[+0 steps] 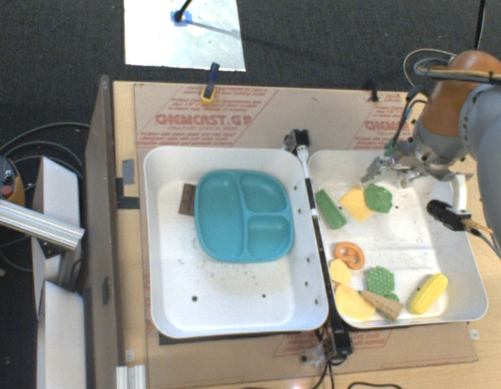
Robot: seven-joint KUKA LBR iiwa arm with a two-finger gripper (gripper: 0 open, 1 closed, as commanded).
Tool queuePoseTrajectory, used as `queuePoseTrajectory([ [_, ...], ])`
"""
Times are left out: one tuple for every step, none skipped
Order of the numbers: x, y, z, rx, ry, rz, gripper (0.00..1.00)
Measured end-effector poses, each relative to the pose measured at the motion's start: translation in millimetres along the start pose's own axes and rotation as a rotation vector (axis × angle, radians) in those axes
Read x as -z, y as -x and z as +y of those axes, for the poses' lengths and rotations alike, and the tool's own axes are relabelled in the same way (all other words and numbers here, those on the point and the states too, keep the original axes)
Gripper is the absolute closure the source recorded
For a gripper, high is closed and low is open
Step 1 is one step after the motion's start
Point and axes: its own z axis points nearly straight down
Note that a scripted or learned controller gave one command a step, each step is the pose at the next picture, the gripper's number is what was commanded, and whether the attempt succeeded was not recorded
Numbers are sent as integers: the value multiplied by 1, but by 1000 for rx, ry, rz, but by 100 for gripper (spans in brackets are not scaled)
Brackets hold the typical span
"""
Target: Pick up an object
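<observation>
The gripper [390,168] hovers low over the right bin's [469,294] far end, seemingly open and empty, though its fingertips are hard to make out. A green toy [378,198] lies just below-left, touching a yellow wedge [356,204]. The worktop's cardboard [234,112] reads "CHEMCAST".

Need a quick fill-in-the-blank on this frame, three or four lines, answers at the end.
1. The teal sectioned plastic plate lies in the ___ white bin.
2. The yellow toy corn cob lies near the right bin's ___ corner in this view.
3. The orange ring-shaped toy lies in the same bin as the green ___ toy stick by the divider.
4. The claw hovers over the ___ bin, above the round dark green toy.

Answers: left; lower right; elongated; right
</observation>
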Motion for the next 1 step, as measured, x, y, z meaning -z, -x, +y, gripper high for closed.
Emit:
queuePoseTrajectory([
  [-1,-20,-42,0,-8,2,0],
])
